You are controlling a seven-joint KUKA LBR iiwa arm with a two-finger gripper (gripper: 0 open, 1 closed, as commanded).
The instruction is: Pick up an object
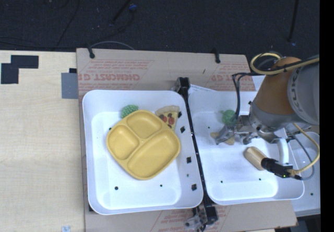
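Camera view: gripper (225,137) low in right bin (237,189), grip state cannot be told; green toy (228,116) just beside it at 12 o'clock; both bins on cardboard sheet (135,72) over pale bench (36,147); dark floor (156,7) beyond.

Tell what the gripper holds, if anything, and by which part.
Cannot tell: the gripper is in the right bin beside a green object, but any hold is too blurred.

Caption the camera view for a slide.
Grey arm's gripper hangs over right white bin; yellow divided plastic plate lies in left white bin.
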